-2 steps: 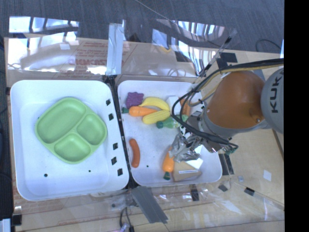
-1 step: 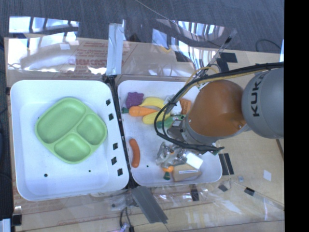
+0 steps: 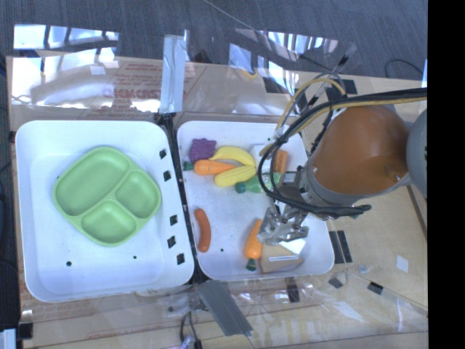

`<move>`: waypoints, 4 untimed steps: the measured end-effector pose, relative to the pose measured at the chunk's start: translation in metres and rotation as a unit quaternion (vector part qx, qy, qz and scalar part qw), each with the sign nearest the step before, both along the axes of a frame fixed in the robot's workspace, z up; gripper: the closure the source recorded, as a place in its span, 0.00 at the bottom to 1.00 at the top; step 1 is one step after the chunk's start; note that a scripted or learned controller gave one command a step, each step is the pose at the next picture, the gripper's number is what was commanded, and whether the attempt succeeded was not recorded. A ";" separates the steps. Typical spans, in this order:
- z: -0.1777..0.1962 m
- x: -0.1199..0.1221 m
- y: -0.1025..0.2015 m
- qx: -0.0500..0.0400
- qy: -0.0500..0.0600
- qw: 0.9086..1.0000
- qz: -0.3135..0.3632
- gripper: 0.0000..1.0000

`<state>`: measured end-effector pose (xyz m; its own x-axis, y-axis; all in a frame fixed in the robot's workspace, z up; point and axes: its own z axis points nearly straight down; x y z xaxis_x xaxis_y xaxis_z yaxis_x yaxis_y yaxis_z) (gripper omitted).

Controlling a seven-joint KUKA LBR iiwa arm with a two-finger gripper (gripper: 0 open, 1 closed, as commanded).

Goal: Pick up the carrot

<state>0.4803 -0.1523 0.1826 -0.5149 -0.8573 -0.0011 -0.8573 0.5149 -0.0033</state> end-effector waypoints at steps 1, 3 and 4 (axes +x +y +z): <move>-0.038 -0.003 0.038 0.001 0.003 0.994 0.107 1.00; -0.049 -0.006 0.030 0.003 0.005 0.849 0.528 1.00; 0.087 -0.002 0.062 -0.003 -0.001 0.866 0.500 1.00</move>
